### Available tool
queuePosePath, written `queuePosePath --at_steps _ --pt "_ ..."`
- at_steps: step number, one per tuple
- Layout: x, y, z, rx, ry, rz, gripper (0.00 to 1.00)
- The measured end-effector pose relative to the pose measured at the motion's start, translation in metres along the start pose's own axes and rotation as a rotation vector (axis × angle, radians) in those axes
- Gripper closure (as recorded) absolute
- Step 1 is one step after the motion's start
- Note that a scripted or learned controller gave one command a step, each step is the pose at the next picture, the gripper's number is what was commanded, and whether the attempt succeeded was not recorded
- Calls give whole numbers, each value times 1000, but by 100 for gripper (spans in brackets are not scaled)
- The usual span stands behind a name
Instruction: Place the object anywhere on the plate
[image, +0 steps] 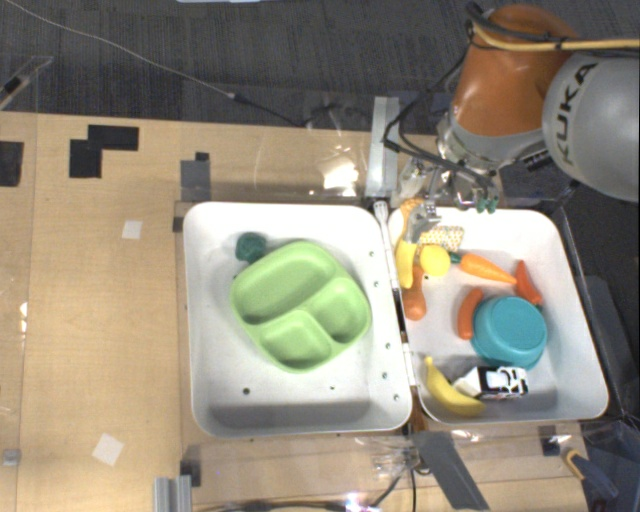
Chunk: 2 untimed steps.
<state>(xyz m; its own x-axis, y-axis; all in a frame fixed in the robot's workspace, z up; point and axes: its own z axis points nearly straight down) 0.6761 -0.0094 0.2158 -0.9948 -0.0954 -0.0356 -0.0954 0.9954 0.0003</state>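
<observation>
Hovering over crowded toy food (432, 262) with pincer (428, 215), grip state indiscernible; risking clipping neighbours, missing green plate (300, 303).

The plate (300, 305) is light green, with three compartments and rounded corners. It lies flat in the left bin (215, 390), turned at a slant to the bin's walls and filling most of its middle. A small dark green object (251, 244) sits just beyond its far left corner, touching the rim.
</observation>
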Motion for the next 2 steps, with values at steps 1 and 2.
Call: queuePosePath --at_steps 1,2 --pt "36 117 20 -6 28 -33 100" --pt "79 178 -51 -6 22 -185 100"
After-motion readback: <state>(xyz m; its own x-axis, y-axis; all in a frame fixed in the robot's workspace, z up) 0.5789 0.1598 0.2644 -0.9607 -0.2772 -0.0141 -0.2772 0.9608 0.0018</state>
